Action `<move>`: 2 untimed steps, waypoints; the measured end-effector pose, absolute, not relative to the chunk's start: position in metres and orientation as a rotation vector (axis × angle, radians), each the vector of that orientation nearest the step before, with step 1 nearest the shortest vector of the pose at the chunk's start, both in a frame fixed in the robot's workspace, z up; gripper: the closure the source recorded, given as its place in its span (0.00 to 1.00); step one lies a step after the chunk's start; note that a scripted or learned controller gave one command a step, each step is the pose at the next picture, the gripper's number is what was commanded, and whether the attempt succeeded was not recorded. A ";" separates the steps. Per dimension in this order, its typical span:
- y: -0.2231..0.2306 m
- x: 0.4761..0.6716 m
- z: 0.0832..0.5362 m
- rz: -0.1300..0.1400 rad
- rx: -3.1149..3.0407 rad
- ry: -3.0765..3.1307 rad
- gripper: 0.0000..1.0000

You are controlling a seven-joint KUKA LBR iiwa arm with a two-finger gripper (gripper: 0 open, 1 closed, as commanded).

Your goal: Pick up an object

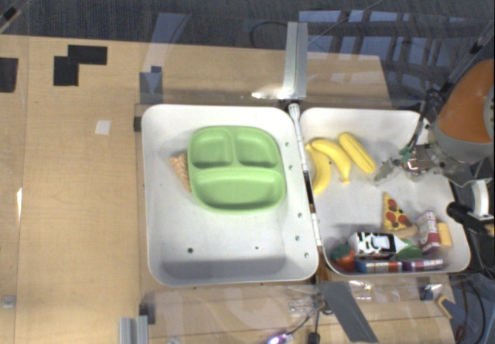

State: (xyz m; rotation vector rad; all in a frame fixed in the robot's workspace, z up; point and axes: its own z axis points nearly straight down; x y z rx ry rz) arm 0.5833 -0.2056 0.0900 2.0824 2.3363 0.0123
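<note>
My gripper (389, 168) hangs over the right bin (363, 122), reaching in from the right edge. It is just right of the yellow bananas (338, 156) and above a toy pizza slice (395, 215). I see nothing held in it. Along the bin's front wall lies a pile of small items: a black and white carton (375, 243), a small red can (429, 228) and a few coloured pieces (394, 263). In the left bin (224, 253) a green divided plate (234, 168) lies flat, with a tan cracker-like piece (180, 171) sticking out from under its left side.
The arm's orange band and grey wrist (468, 118) cover the right bin's far right corner. A metal post (296, 56) stands behind the seam between the bins. The wooden bench (69, 203) stretches to the left.
</note>
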 end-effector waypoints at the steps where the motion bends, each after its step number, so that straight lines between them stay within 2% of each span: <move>1: -0.169 0.647 0.089 0.012 1.937 2.461 0.00; 2: -0.167 0.650 0.102 0.018 1.926 2.462 1.00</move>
